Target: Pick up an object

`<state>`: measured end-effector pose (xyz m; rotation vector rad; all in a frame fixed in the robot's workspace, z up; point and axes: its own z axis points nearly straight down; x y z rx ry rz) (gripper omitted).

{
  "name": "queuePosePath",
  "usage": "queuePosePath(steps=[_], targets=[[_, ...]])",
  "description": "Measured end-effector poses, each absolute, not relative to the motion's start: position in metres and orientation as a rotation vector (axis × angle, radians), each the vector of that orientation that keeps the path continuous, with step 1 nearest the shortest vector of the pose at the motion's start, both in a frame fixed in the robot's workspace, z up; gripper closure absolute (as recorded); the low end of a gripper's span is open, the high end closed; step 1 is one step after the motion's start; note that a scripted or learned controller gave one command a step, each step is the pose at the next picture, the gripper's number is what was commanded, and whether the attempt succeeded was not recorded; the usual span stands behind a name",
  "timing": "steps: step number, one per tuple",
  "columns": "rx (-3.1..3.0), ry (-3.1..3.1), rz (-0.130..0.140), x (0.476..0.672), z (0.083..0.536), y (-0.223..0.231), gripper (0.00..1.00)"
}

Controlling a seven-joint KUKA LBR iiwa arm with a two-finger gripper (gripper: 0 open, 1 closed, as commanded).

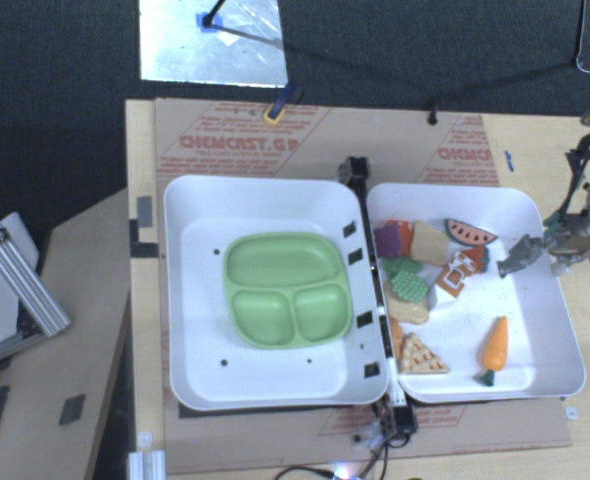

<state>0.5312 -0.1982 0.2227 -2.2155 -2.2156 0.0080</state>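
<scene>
Watermelon slice (471, 232) just left of tool (520, 257), apart.

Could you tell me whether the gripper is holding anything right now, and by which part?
Nothing is held: the gripper hangs over the right bin, apart from the toy food.

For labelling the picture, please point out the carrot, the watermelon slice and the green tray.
carrot (494, 343), camera view, middle of orange body.
watermelon slice (470, 233), camera view, red flesh.
green tray (281, 262), camera view, floor of large compartment.

Arm entering from right, fingers (523, 255) pointing left, tilted low
</scene>
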Motion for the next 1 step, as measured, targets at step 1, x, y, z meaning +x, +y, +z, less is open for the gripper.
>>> queuePosePath(steps=[1], targets=[[-2.219,-2.226,-0.001,0.5339,0.2284,-0.1979,0.0]])
